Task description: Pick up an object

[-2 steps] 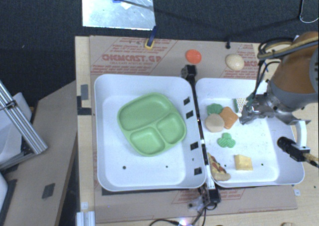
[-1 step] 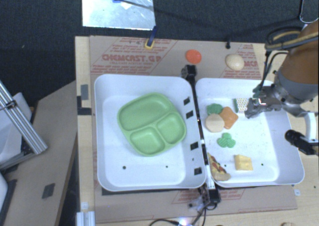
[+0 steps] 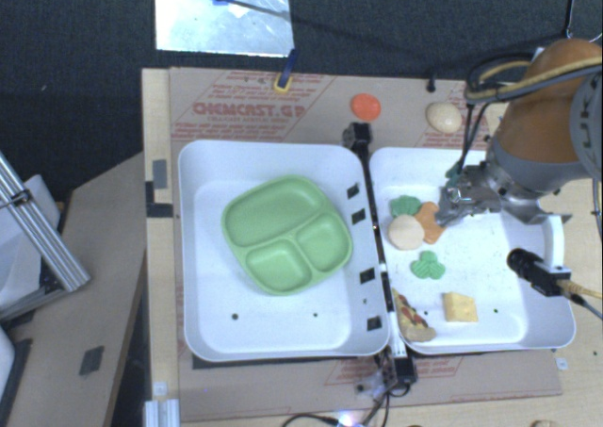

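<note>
The right bin (image 3: 537, 321) holds several toy foods: a cream ball (image 3: 406, 232), an orange piece (image 3: 430, 221) beside it, a green leafy piece (image 3: 406, 205), another green piece (image 3: 429, 268), a yellow cheese wedge (image 3: 460, 307) and a brownish item (image 3: 413, 319) at the bin's near left corner. My gripper (image 3: 454, 201) hangs low over the bin's upper middle, just right of the orange piece and the cream ball. I see nothing clearly held between its tips.
The left bin (image 3: 203, 321) holds a green divided plate (image 3: 287, 234). Behind the bins on the cardboard lie an orange disc (image 3: 366, 106) and a cream ball (image 3: 444, 116). A black fitting (image 3: 533, 270) juts over the right bin's right side.
</note>
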